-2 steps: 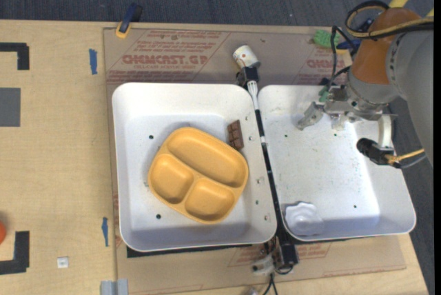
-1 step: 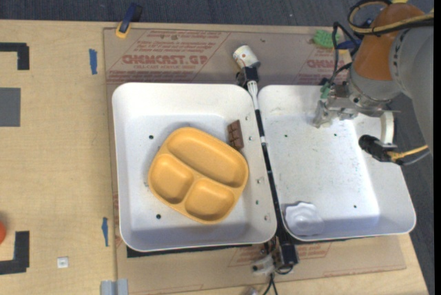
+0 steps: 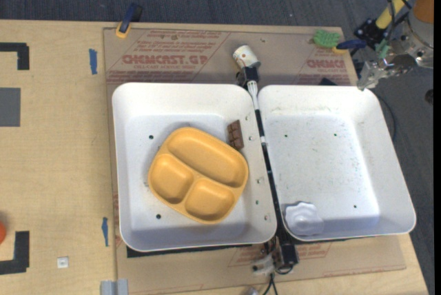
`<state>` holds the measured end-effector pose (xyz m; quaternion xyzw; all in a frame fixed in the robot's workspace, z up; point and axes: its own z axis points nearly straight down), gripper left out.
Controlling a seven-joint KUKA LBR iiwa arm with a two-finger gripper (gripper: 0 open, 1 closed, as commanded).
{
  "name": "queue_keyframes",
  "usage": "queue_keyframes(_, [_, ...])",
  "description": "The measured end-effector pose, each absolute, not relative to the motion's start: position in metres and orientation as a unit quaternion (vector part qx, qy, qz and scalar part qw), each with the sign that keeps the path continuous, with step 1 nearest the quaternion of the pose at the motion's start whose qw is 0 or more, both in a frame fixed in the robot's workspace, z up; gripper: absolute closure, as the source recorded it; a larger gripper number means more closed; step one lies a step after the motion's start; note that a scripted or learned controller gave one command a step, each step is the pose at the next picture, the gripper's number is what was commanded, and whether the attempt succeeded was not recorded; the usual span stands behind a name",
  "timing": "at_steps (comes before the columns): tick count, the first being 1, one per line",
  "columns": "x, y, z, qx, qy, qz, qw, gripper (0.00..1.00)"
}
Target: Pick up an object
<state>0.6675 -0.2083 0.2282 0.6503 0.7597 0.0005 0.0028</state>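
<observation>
A yellow three-compartment plate (image 3: pixel 198 174) lies tilted in the middle of the left bin (image 3: pixel 131 107). A small brown block (image 3: pixel 235 136) sits just beyond the plate's upper right edge, against the bin's right wall. A clear, whitish plastic piece (image 3: pixel 304 218) rests in the near left corner of the right bin (image 3: pixel 386 169). My gripper (image 3: pixel 370 73) hovers at the far right corner of the right bin, outside its rim and well away from all three objects. Nothing is visibly held in it.
The bins stand on a brown cardboard sheet (image 3: pixel 172 52) on a wooden bench. A white and black clamp (image 3: pixel 245 60) sits at the far end of the seam between the bins. A green clip (image 3: pixel 324 38) and a blue-yellow clip (image 3: pixel 129 20) pin the sheet's far edge.
</observation>
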Motion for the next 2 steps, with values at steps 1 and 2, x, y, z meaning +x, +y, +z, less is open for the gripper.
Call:
queue_keyframes(1, [0.667,-0.161,0.221,0.541,0.841,0.0001,0.000,1.00])
queue_keyframes(2, [0.667,-0.220,0.198,0.344,0.939,-0.0002,0.002,1.00])
